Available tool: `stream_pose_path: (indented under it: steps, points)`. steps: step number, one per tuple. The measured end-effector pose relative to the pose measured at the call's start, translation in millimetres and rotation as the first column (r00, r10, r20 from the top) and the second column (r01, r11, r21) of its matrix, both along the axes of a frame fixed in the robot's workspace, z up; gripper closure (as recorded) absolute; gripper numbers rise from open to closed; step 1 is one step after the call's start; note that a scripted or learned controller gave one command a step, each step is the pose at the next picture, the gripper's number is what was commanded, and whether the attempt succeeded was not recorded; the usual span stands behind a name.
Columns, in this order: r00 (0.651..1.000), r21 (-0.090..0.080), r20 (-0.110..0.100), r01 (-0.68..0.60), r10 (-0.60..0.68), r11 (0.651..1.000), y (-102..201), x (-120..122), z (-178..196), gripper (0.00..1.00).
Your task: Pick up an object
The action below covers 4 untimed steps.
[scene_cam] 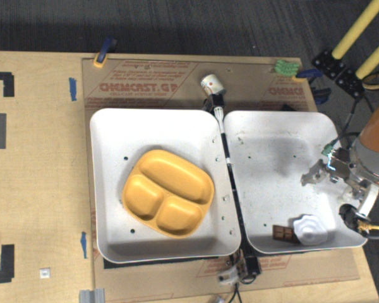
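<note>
The gripper (316, 174) hangs at the right edge of the frame over the right bin (271, 137); I cannot tell its state. A white cap (308, 228) and brown block (282, 233) lie together at the lower wall, so a grasp may hit the wall or slip.

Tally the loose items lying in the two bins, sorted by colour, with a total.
Yellow: 1, the divided plate in the left bin.
White: 1, a small lumpy object in the right bin.
Brown: 1, a small block touching or nearly touching the white object.
Total: 3
</note>
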<state>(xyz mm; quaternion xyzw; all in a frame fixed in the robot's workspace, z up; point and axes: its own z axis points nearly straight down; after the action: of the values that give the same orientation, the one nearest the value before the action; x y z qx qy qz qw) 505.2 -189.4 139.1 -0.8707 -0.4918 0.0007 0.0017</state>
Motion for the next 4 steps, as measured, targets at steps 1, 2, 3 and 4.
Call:
stream_pose_path:
  steps: [1, 2, 3, 4]
  points:
    - [0.968, 0.004, 0.003, -0.252, 0.252, 0.968, 8.2, 42.3, -54.3, 0.00]
    - [0.878, -0.005, 0.005, -0.478, 0.478, 0.878, 11.3, 81.5, -53.9, 0.00]
    - [0.914, 0.007, 0.010, -0.405, 0.405, 0.914, 3.7, 159.3, -52.8, 0.00]
    - [0.666, -0.001, 0.003, -0.746, 0.746, 0.666, 31.8, 120.0, -54.1, 0.00]
